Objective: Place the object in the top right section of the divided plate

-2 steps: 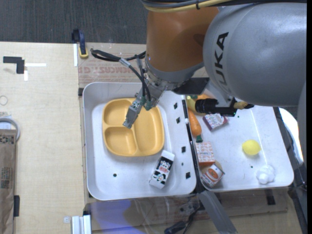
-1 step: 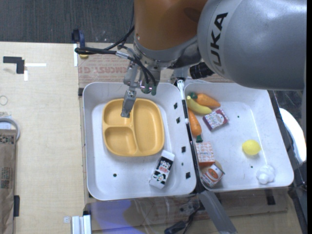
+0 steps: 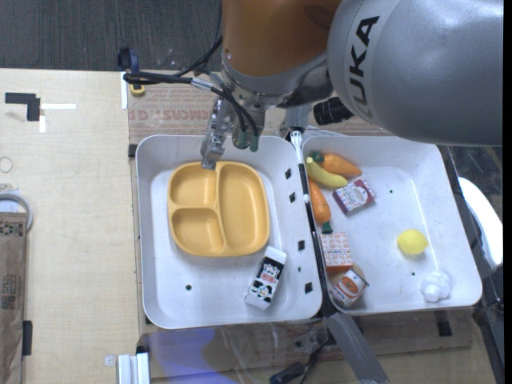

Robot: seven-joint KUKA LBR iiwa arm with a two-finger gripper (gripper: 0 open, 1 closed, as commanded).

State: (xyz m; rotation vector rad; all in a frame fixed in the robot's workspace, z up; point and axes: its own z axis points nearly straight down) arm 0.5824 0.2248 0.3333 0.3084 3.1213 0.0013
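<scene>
the end effector (image 3: 214,146) hung over the far rim of the yellow divided plate (image 3: 218,209), which lay in the left bin (image 3: 152,238). its metal fingers pointed down at the plate's upper edge, close to the ridge between the upper-left section and the tall right-hand section. whether they stood apart or together could not be told from this angle, and nothing could be seen between them.

which object the task meant was not plain. a small milk carton (image 3: 266,278) lay on its side in the left bin, just beside the plate's lower right corner. the rest sat in the right bin (image 3: 448,214): a banana (image 3: 326,174), two carrots (image 3: 320,202), a pink packet (image 3: 355,196), a red and white box (image 3: 337,250), a small tin (image 3: 349,286), a lemon (image 3: 413,242) and a white ball (image 3: 435,287). all three sections of the plate looked bare, so the placing seemed not yet done.

the main risk, as i judged it, was that the end effector carried nothing, so any release over the plate would have left the section unfilled. a second risk was position: it sat near the dividing ridge, so a thing let go there could have landed in the upper-left section or tipped on the ridge. a third was contact: the fingertips looked very close to the rim, and a further descent could have pushed or tilted the plate. the bulky arm (image 3: 416,46) also hid much of the far side, which made any check harder.
</scene>
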